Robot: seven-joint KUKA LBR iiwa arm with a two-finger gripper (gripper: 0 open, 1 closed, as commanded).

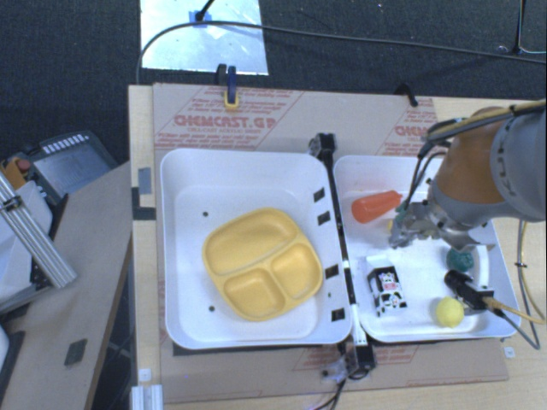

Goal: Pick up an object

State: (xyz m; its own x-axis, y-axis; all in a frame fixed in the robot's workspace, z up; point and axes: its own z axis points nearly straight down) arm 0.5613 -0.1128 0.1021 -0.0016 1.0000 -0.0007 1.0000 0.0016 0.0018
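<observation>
In the right bin (363,171) an orange, carrot-shaped thing (375,206) lies at the back left. A small black-and-white toy (386,290) rests near the front left, and a yellow ball (449,312) sits at the front right. Beside the arm, a teal ball (459,259) is partly covered by it. My gripper (402,231) hangs low over the bin's middle, just right of and below the orange thing's tip and above the black-and-white toy. Nothing shows between its fingers.
The left bin (184,229) holds a yellow divided plate (261,263). A black divider strip (335,229) runs between the two bins. The grey arm with its orange band (479,173) covers the right bin's back right part.
</observation>
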